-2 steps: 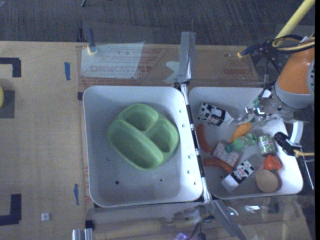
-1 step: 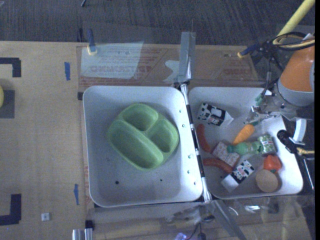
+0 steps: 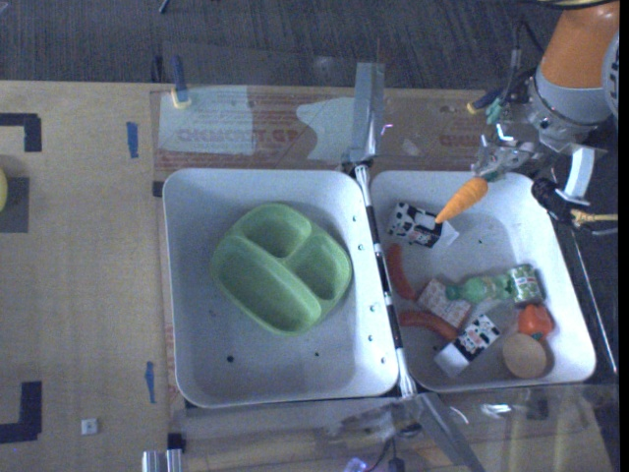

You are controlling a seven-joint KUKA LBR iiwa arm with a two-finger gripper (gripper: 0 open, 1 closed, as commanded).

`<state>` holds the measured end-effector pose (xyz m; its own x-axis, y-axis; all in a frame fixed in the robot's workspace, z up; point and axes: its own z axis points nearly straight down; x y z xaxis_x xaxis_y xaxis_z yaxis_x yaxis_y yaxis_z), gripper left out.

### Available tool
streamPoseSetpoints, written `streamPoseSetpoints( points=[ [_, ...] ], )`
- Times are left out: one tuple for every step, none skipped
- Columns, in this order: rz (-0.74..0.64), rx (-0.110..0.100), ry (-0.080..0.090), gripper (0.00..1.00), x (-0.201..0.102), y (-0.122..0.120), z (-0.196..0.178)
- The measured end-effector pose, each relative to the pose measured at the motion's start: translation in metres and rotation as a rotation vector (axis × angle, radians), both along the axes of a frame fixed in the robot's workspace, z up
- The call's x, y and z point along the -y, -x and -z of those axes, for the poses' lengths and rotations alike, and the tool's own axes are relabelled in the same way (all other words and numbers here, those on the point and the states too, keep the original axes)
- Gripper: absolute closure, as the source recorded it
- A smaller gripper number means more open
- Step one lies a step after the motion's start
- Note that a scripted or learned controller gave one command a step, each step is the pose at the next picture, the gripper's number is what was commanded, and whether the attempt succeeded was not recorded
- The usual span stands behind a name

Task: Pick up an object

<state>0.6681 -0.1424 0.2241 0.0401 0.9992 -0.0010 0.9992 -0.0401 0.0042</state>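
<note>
Nearest the camera, along the near wall of the right white bin, lie a tan round ball-like object, a small black-and-white carton and an orange-red lump; these are not the matter in hand.

Task's thing: a slim orange carrot-shaped toy, in the far part of the right bin, hanging tilted; thick end up and to the right, pointed end down and to the left, the tip just above a second black-and-white patterned carton; long axis runs diagonally from the claw toward the bin's middle.

Two-finger gripper sits directly at the carrot's thick end, at the bin's far right corner; the carrot's top appears pinched between the fingers, so the claw reads as narrow and closed on the carrot; contact point partly blurred.

Judgement: the carrot seems lifted clear of the floor, held by one end only; such an off-centre hold could let it swing or slip.

Outward: the left white bin holds a green divided plastic tray, well apart from the claw.
</note>
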Motion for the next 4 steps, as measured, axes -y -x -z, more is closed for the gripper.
streamPoseSetpoints(
  points=[
    [0.121, -0.001, 0.0, 1.0, 0.018, 0.099, -0.112],
    [0.21, -0.005, -0.002, 1.0, 0.026, 0.131, 0.001],
    [0.21, -0.004, -0.001, 0.0, 0.026, 0.131, 0.0],
    [0.21, -0.002, -0.001, 1.0, 0.026, 0.13, -0.01]
  ],
)
